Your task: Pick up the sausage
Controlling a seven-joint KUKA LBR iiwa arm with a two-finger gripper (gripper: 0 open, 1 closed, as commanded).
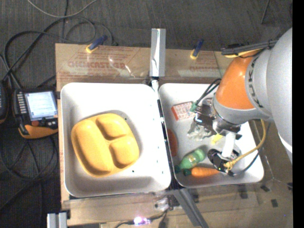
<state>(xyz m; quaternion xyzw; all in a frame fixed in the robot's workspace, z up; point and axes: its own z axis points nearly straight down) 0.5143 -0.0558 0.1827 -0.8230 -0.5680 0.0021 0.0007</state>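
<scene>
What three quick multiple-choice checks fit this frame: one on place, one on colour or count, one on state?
1. Where is the sausage?
A. left bin
B. right bin, by its left wall
C. on the plate

2. What colour is the divided plate?
A. yellow
B. blue
C. white

3. How does the carrot lie?
A. standing upright
B. flat on the bin floor
C. on the plate

Key: B, it lies against the left wall of the right bin; A, it is plainly yellow; B, it lies flat near the front wall.
</scene>
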